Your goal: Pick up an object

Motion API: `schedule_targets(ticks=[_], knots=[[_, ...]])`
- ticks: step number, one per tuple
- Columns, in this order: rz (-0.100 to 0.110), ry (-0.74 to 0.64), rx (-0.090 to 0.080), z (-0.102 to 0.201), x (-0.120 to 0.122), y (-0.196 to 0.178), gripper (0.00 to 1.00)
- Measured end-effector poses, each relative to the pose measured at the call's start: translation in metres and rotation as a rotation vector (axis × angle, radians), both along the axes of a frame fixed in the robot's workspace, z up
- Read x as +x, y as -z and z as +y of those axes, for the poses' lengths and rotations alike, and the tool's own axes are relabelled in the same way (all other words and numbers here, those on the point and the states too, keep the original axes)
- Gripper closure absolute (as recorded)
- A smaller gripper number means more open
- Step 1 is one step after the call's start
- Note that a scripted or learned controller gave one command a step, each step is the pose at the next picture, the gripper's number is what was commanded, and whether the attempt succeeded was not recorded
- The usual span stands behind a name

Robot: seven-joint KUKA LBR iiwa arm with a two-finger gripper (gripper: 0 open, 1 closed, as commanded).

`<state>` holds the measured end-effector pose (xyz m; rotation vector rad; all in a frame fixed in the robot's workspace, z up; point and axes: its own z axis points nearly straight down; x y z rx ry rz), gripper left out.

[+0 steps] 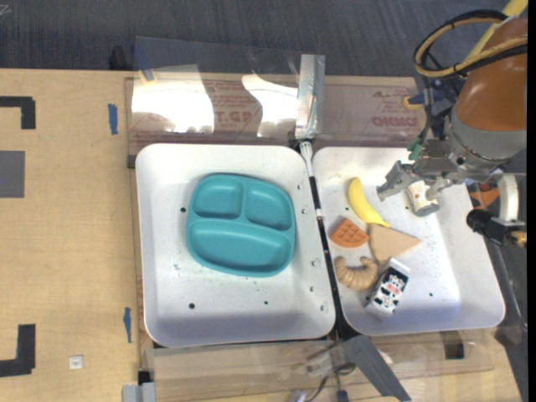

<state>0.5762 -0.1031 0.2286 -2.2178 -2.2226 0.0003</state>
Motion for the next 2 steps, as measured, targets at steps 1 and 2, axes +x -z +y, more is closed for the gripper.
schedule_targets(ticks=[1,2], knots=[[0.007,0.000,-0.001,-0.012,0.056,0.079,0.00],[-0.009,0.000,-0.002,-0.003,0.081,0.141,0.00]])
